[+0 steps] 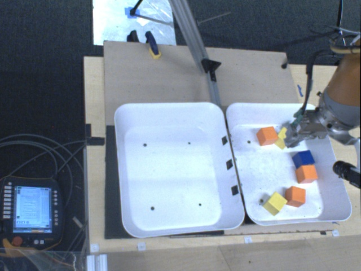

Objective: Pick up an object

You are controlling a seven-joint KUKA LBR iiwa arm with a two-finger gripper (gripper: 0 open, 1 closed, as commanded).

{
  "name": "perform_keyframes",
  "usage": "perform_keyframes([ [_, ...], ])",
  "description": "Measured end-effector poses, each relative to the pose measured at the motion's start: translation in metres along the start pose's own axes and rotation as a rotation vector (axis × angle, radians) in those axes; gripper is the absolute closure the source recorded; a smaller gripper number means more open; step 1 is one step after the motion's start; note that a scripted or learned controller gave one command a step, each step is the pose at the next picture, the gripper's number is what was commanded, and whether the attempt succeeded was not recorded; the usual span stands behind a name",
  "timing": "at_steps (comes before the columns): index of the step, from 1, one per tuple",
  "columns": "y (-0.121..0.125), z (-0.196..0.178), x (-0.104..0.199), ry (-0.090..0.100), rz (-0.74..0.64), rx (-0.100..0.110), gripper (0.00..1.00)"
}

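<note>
Wrist bent low over the right bin [333, 208], my gripper [293, 133] sits by a small yellow block [280, 142] beside an orange cube [267, 135]; grip state, I cannot tell. The yellow block's long axis is unclear, mostly hidden under me.

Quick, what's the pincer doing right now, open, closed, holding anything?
Pincer: down in the right bin, at a yellow block beside an orange cube; a grip cannot be told.

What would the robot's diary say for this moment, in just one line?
pincer low in right bin | beside orange block, over yellow block | grip unclear | blue block untouched
</note>
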State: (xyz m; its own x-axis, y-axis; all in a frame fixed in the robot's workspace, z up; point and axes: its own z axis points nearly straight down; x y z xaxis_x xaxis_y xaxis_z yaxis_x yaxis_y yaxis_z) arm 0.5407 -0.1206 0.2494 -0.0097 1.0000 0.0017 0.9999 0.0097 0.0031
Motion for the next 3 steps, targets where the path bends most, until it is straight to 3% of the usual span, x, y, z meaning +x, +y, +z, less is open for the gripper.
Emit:
perform_keyframes([
  [2,-0.019,-0.007,0.124,0.001,-0.003,0.002,1.0],
  [3,-0.019,-0.004,0.169,0.001,0.0,0.002,1.0],
])
